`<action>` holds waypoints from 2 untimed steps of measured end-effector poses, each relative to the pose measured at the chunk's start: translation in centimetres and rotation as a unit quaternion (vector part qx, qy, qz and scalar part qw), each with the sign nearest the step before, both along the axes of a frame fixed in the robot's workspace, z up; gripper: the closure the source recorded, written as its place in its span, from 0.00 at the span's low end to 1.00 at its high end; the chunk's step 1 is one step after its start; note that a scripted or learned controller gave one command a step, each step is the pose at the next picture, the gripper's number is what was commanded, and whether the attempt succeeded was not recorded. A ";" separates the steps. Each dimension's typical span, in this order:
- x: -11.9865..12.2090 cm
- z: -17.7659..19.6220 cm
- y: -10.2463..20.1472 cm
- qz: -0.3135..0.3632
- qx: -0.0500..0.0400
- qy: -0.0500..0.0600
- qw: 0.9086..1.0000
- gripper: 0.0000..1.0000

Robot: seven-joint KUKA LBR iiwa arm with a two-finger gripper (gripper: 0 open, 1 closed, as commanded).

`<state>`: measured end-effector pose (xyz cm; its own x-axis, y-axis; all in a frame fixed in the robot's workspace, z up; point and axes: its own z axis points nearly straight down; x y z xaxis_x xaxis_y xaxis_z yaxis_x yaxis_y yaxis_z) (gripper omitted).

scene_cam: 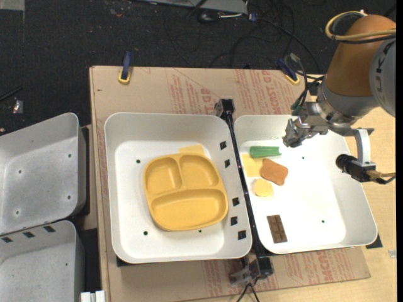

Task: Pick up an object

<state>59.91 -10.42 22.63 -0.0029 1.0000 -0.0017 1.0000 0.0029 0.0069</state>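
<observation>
My gripper (293, 136) hangs over the far part of the right bin (327, 231), just right of a green stick-shaped piece (264, 150). Nothing shows between its fingers. Below the green piece lie an orange-brown chunk (274, 171), a pale yellow flat piece (251, 167) and a small yellow round piece (263, 188). A brown rectangular block (276, 228) rests near the bin's front edge. The left bin (126, 231) holds a yellow divided tray (186, 191) with a pale yellow piece (192, 150) at its far edge.
A black divider (238, 181) runs between the two bins. Both bins sit on a cardboard sheet (164, 87) held by blue clamps (125, 68). White bin lids (38, 168) lie to the left. The arm's orange band (359, 49) rises at the upper right.
</observation>
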 end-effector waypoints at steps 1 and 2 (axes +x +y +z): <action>0.1 5.4 0.0 0.000 0.000 0.000 1.000 1.00; -1.9 3.6 4.0 0.001 0.001 0.005 1.000 1.00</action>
